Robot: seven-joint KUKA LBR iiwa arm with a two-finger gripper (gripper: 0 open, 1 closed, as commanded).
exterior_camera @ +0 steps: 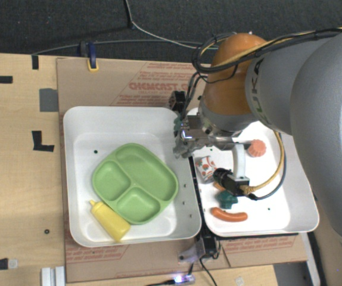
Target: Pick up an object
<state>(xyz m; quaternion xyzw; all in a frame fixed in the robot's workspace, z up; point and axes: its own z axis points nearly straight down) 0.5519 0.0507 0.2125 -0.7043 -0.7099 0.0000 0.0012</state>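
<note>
Two white bins sit side by side on a sheet of cardboard [129,82] laid over the wooden bench [16,159]. The left bin [70,159] holds a green divided plate [135,183] lying flat near its middle, and a yellow squeeze bottle [108,219] lying on its side at the plate's near-left edge, touching or almost touching it.

The grey arm [302,82] reaches in from the right and covers much of the right bin [305,219]; its orange band [230,76] sits above the bin's far side. The gripper [192,142] hangs over the left side of the right bin, close to the wall shared with the left bin. From this angle I cannot tell whether it is spread or closed, and nothing can be seen held in it.

The loose things in the right bin all lie on its floor. A small white cup with red markings [205,168] stands just below the gripper, near the bin's left wall. A reddish sausage [229,215] lies across the near part of the bin. A small teal thing [227,198] sits just above the sausage, partly hidden, too little of it showing to name. A round pinkish-orange piece [256,148] lies farther right, beside the wrist and apart from the other three
</note>
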